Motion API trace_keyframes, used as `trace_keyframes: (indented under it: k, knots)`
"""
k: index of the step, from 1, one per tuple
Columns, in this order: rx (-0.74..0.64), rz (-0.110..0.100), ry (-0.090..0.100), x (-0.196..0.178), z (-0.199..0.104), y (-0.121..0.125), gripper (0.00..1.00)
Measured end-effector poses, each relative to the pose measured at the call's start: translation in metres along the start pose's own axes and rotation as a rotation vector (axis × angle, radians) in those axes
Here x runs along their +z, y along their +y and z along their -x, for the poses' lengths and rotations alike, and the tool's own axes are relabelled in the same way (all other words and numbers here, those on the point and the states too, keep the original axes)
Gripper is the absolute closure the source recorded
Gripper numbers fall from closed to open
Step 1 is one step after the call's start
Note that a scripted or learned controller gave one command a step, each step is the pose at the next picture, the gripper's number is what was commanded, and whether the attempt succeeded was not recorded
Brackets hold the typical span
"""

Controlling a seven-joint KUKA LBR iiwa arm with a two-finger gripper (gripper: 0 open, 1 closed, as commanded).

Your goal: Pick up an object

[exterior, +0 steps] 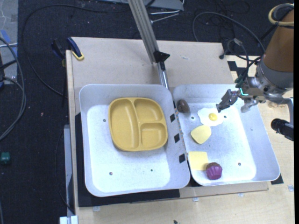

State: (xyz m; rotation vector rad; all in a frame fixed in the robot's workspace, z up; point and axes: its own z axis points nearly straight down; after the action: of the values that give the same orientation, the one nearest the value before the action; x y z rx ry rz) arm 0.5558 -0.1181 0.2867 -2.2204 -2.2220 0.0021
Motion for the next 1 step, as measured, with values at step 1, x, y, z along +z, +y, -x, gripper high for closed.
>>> trace_keyframes:
  k: [1]
  knots:
    - [0.000, 0.001, 0.000, -0.0004, 0.0000, 0.0002, 0.00]
